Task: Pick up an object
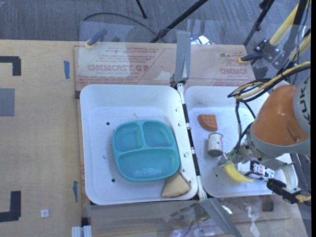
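Observation:
The right bin (224, 100) holds three things. An orange waffle-like piece (208, 122) lies toward the back. A small whitish can (215, 144) lies on its side below it. A yellow banana (237, 174) rests near the bin's front. My gripper (232, 158) hangs low under the orange wrist band (281, 117), right over the banana's upper left end and just right of the can. The wrist hides the spot where gripper and banana meet, so I cannot say whether they touch.
The left bin (94, 132) holds a teal divided plate (145, 149) and a tan wedge (175, 186) at its front right corner. The ridge between the bins (190, 142) runs just left of the can. Cables (247, 90) trail over the right bin's back.

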### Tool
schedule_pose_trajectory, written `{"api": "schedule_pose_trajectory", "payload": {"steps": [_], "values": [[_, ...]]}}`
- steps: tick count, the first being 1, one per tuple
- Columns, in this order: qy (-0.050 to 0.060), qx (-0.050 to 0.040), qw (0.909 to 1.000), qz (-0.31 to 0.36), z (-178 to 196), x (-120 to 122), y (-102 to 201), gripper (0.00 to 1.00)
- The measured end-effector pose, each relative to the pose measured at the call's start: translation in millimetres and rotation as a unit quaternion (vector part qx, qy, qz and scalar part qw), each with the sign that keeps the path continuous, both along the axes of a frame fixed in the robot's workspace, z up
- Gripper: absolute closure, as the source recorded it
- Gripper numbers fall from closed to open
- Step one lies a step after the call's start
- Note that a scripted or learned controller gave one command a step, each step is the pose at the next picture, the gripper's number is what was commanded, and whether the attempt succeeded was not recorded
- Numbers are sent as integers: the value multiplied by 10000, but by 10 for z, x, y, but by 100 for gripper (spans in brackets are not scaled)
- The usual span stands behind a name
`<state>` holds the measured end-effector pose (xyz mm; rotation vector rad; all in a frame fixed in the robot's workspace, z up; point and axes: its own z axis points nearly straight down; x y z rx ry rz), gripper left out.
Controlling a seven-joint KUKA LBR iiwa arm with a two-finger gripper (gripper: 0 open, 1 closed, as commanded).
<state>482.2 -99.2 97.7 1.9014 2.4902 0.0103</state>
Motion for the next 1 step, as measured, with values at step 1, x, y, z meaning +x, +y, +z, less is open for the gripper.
{"api": "schedule_pose_trajectory", "payload": {"steps": [1], "values": [[51,6,9946,-1034,866,171,555,100]]}}
